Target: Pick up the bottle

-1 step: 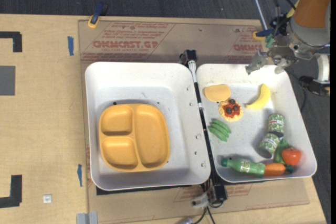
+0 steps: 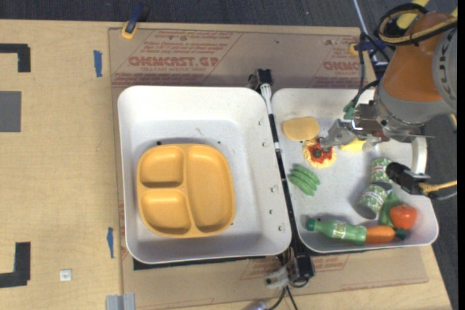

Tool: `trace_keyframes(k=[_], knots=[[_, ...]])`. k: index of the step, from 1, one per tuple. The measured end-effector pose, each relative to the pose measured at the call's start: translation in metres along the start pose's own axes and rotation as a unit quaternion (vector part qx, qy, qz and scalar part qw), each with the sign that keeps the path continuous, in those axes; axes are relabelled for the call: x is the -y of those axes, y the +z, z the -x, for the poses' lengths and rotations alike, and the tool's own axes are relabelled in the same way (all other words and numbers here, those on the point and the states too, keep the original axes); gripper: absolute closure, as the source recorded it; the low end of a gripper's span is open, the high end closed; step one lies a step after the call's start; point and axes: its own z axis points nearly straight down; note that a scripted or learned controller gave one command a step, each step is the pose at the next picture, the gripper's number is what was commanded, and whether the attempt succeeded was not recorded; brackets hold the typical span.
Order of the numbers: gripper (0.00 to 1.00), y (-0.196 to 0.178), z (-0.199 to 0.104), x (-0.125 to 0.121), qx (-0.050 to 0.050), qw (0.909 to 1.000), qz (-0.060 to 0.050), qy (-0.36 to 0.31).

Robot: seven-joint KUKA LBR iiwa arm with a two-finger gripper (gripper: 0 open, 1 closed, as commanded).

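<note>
The left bin (image 2: 145,112) holds a yellow tray (image 2: 186,189); the right bin (image 2: 429,232) holds the bottle (image 2: 337,230) and toy food. The gripper (image 2: 328,145) hovers over a pizza slice (image 2: 320,154); its opening cannot be told.

1. The left bin (image 2: 138,156) holds a yellow divided tray (image 2: 186,189).
2. In the right bin (image 2: 341,94), a green bottle (image 2: 336,229) lies on its side near the front wall, with a carrot (image 2: 380,234) and a tomato (image 2: 403,216) to its right.
3. A tan bread piece (image 2: 300,128) lies at the far left, and a green pea pod (image 2: 304,179) nearer.
4. The gripper (image 2: 325,147) sits low over a red-and-yellow item (image 2: 318,155), well apart from the bottle.
</note>
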Motion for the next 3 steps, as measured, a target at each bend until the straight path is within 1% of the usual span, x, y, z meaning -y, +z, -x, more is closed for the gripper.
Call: trace_keyframes(k=[1, 2, 3], knots=[[1.0, -0.01, 0.0, -0.001, 0.0, 1.0, 0.001, 0.001], [1.0, 0.063, -0.003, 0.098, 0.0, 0.9951, 0.002, -0.099], [1.0, 0.063, -0.013, 0.097, 0.003, 0.9787, 0.005, -0.205]])
